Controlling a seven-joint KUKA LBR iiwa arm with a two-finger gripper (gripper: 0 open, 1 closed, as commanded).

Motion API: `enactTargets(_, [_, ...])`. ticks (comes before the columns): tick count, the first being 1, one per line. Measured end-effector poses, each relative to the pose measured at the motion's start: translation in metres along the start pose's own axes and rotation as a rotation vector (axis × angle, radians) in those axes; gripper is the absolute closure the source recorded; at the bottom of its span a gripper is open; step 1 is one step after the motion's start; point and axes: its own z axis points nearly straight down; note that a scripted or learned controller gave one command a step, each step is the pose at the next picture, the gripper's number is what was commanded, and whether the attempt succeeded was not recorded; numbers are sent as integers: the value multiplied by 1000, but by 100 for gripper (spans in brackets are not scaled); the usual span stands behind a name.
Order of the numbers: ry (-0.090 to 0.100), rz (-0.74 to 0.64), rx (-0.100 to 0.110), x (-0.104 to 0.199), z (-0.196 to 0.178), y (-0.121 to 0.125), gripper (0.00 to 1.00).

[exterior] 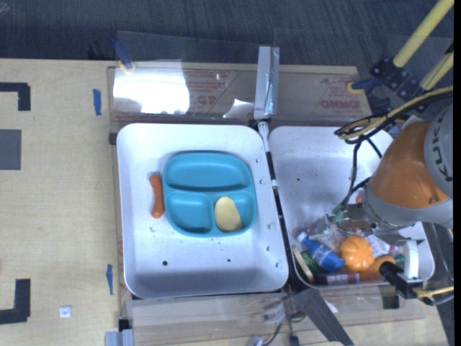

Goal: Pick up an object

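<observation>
The right bin (310, 164) holds a heap of small things at its near end: an orange ball-like toy (357, 252), a blue piece (320, 254) and several mixed bits around them. My gripper (351, 220) reaches down into that heap from the right, just above the orange toy, under the arm's orange band (407, 168). The fingers are hidden by the wrist and clutter. In the left bin (144, 258) lies a blue divided tray (209, 192) with a yellow egg-shaped piece (227, 213) in its near right compartment, and an orange carrot-like stick (156, 195) lies beside the tray's left edge.
A metal divider (265, 81) and clear panel stand at the back of the bins. Black cables (367, 132) loop over the right bin's far corner. A yellow pole (425, 24) slants at top right. The wooden bench (50, 215) stretches to the left.
</observation>
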Motion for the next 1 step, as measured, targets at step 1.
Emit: enactTargets(1, [0,-47,-4,9,7,47,0])
